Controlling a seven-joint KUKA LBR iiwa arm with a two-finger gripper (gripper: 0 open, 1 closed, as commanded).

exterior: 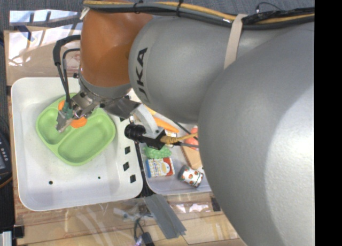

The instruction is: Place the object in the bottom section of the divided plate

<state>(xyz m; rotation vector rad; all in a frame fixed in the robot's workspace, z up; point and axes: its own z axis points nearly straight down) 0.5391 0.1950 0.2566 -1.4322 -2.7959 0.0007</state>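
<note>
One view is all I get, from above at a slant, and the arm [214, 79] blocks much of it. Its gripper [68, 115] hangs low over the green plate [80, 143], which sits in the left bin [32, 175]. An orange object [79, 123] lies on or just above the plate's dividing ridge, touching the fingertips or very near them; I cannot tell whether the fingers are spread or pinching it, since the wrist hides their gap. That is my worry. If the object is loosely pinched, it could drop on the ridge and roll into the upper section instead of the wide bottom one nearer the camera. If it is not held at all, a move away would leave it stranded where it is. A downward push could also tip or slide the light plate. The right bin [171, 183] holds a carton [158, 167] and a small can [191, 176], well apart from all this.
</note>
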